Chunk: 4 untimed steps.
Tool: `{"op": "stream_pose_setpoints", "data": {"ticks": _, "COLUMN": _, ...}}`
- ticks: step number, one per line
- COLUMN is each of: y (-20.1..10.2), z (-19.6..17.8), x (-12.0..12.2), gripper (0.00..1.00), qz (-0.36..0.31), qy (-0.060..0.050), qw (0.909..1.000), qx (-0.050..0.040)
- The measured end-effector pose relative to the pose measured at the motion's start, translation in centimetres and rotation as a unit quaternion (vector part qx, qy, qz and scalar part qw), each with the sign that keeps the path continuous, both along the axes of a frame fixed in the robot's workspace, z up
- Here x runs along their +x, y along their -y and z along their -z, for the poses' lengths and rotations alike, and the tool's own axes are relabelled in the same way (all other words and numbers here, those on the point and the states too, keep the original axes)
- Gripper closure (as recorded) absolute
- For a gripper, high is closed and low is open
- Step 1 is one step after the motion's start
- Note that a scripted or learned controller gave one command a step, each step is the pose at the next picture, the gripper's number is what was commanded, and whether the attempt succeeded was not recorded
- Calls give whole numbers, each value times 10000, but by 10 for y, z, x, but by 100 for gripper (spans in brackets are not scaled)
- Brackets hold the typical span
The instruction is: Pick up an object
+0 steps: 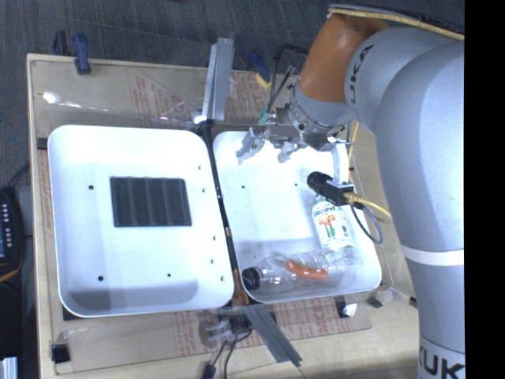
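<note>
From my seat, nearest me on the worktop (47,93) the right bin (260,212) holds a clear plastic bottle (296,271) with a black cap, lying on its side along the wall at about 6 o'clock, an orange piece showing through it. Just beyond, at 4 o'clock, a white spray bottle (331,219) with a black nozzle lies against the side wall, likely slid there. The left bin (79,212) carries a dark ribbed panel (150,201). Farthest, at 12 o'clock of the right bin, the gripper (264,144) hovers, its fingers (246,150) apart and holding nothing, well apart from both bottles.
</note>
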<state>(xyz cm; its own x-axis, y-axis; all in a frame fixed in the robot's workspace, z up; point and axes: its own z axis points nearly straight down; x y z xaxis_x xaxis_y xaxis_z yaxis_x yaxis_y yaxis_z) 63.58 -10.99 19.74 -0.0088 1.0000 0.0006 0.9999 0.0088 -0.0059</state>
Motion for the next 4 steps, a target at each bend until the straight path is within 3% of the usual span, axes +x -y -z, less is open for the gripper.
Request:
{"op": "stream_pose_setpoints", "data": {"ticks": 1, "y": -51, "z": -38, "x": 21, "gripper": 0, "qz": 365, "qy": 13, "qw": 9993, "qx": -6}}
{"op": "stream_pose_setpoints", "data": {"ticks": 2, "y": -22, "z": 54, "x": -11, "gripper": 0, "qz": 83, "qy": 58, "qw": 9999, "qx": -24}}
{"op": "stream_pose_setpoints", "data": {"ticks": 3, "y": 15, "z": -35, "x": -12, "gripper": 0, "qz": 1902, "qy": 21, "qw": 9817, "qx": -11}}
{"op": "stream_pose_setpoints", "data": {"ticks": 4, "y": 48, "z": -53, "x": -38, "gripper": 0, "qz": 537, "qy": 11, "qw": 9986, "qx": -4}}
